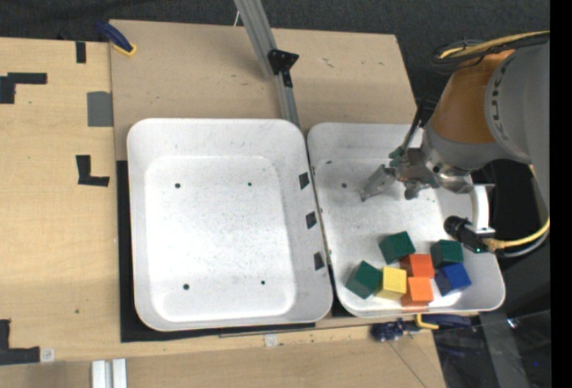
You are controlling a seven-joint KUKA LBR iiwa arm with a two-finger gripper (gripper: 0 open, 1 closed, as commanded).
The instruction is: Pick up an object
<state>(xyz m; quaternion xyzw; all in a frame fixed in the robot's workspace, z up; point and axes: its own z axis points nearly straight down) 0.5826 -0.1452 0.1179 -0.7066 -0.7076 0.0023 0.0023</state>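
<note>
Presently the gripper (386, 183) hangs over the bare upper floor of the right bin (350, 147); whether it is released or clenched cannot be told. Nothing is seen in its grasp. Below it, well apart, lie the blocks: green (396, 246), yellow (394, 280), orange (419, 278), blue (453, 277). Left of it sits the left bin (143, 145).

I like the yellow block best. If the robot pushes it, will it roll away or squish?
Probably neither. The yellow block looks like a flat-sided cube, so it should slide, not roll. Its sharp edges suggest it is stiff. It sits tight between a green block and an orange block, so a push would likely nudge those too.
</note>
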